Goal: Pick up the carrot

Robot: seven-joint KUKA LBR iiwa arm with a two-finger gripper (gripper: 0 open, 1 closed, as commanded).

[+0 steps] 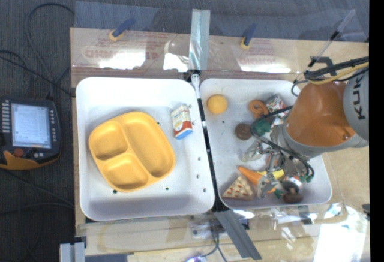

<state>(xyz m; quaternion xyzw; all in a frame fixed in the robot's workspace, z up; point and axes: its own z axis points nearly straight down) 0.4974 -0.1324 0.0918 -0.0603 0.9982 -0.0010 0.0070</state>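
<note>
The carrot [251,174] is a small orange wedge lying in the right bin [223,153], near its front, just behind a pizza-slice toy [240,189]. My gripper [273,163] hangs low over the bin, directly right of the carrot's thick end, among the clutter. The orange wrist band [318,117] above it covers much of the bin's right side. I cannot make out whether the carrot is touched.
The right bin also holds a yellow ball [217,104], a brown disc [242,131], a green item [261,128], a small can [276,102] and dark pieces at the front right [292,195]. In the left bin sit a yellow divided plate [131,150] and a small carton [181,121].
</note>
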